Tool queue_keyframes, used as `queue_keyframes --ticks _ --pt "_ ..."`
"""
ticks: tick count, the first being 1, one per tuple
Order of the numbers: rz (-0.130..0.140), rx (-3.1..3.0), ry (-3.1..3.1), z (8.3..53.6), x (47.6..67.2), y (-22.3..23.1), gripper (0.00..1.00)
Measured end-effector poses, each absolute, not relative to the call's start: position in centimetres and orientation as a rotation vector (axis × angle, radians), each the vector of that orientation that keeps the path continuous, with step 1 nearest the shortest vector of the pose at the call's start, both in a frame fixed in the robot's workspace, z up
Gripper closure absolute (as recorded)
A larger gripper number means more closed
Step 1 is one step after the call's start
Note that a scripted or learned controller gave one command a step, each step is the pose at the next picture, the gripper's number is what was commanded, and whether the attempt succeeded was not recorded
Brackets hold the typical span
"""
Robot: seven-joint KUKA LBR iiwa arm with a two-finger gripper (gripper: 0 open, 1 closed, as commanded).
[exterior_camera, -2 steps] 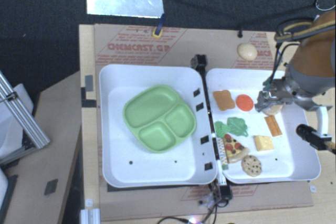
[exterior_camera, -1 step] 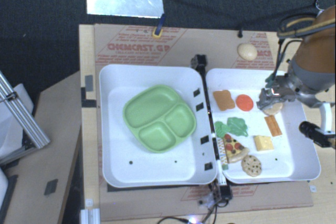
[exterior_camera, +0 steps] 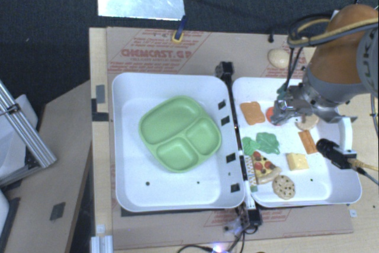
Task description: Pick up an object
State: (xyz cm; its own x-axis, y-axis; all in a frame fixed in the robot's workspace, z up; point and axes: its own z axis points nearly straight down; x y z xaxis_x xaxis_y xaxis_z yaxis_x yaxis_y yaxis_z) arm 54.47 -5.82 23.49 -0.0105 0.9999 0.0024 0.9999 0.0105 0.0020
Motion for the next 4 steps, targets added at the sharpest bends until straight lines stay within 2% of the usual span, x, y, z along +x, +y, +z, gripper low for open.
queue_keyframes --ticks 1,2,3,4 --pt "-0.004 -2.208 -2.234 23.3 53.8 0.6 1.00" --pt "-0.002 -2.211 -2.231 22.3 54.1 5.1 1.00" --pt "-0.003 -2.211 -2.231 23.2 53.2 8.7 1.00" --pt "-0.002 -2.220 -2.224 23.2 53.9 8.0 1.00"
